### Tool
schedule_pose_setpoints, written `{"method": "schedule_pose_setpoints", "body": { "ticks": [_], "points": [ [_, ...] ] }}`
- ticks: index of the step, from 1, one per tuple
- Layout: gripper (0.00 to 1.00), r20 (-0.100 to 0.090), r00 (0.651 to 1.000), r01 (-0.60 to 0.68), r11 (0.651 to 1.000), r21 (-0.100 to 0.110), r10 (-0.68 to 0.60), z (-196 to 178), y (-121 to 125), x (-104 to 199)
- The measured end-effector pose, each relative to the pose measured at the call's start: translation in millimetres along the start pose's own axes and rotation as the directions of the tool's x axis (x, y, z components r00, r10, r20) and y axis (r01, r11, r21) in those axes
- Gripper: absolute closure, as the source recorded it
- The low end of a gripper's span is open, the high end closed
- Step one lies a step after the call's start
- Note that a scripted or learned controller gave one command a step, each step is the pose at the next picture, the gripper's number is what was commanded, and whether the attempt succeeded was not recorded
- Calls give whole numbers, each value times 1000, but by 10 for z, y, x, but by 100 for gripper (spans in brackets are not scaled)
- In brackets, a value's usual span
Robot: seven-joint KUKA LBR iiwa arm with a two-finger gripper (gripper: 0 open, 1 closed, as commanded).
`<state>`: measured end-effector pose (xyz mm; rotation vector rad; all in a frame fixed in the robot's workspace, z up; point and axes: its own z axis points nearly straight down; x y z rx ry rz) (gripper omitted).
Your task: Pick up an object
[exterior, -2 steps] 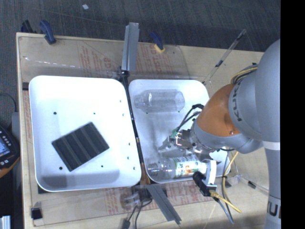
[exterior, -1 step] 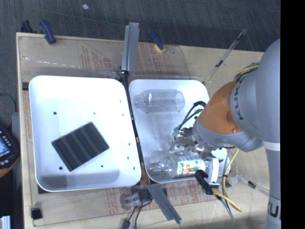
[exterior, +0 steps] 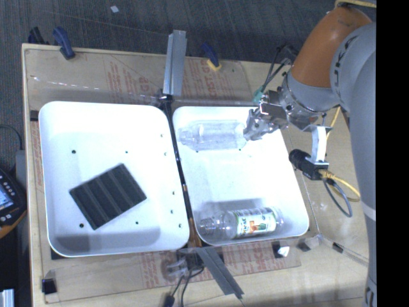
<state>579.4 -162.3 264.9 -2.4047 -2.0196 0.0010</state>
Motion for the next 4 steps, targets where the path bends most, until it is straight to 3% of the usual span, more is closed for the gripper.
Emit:
{"method": "schedule_pose_setpoints", "body": {
  "ticks": [1, 2, 3, 4],
  "points": [
    [100, 1, 968, 250, 968, -1, -250, -276, 174, -77],
    [0, 0, 968, 250, 968, 0, -250, -275, 174, -78],
    [0, 2, 893, 451, 893, -2, -451, -631, 325, -420],
    [0, -1, 1000, 15, 1000, 5, -15, 917, 17, -485]
  ]
}}
